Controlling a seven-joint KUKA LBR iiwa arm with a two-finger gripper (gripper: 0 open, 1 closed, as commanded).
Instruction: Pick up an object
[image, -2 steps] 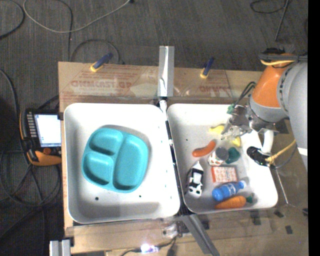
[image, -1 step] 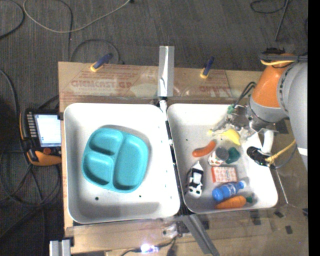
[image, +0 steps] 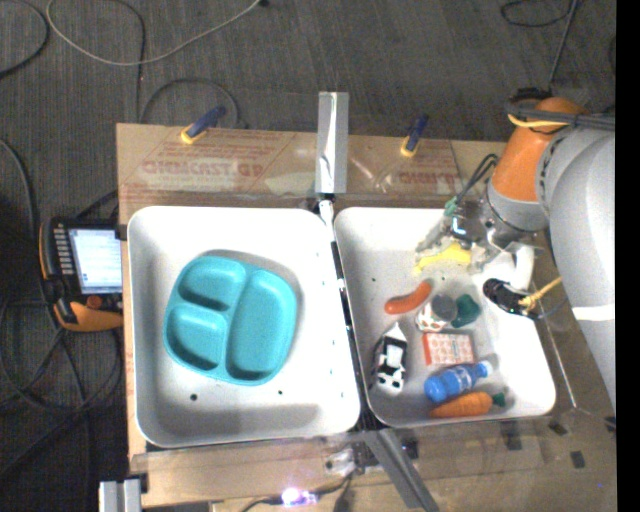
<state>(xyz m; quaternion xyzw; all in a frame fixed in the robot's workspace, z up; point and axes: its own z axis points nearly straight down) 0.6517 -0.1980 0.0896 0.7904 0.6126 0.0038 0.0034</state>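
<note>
One gripper (image: 458, 232), low over the upper part of the right bin (image: 375, 245); jaw state cannot be told from this angle. Yellow item (image: 445, 258) directly beneath it, banana-like, on the bin floor. Below: red sausage (image: 409, 297), dark green piece (image: 466, 309), red-and-white card (image: 448, 348), cow figure (image: 390, 364), blue bottle (image: 455, 381), orange carrot (image: 462, 404). Left bin (image: 150, 300) holds a teal divided tray (image: 233, 317).

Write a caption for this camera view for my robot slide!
Robot claw hovers over a yellow toy in the right bin; left bin holds a teal tray.
</note>
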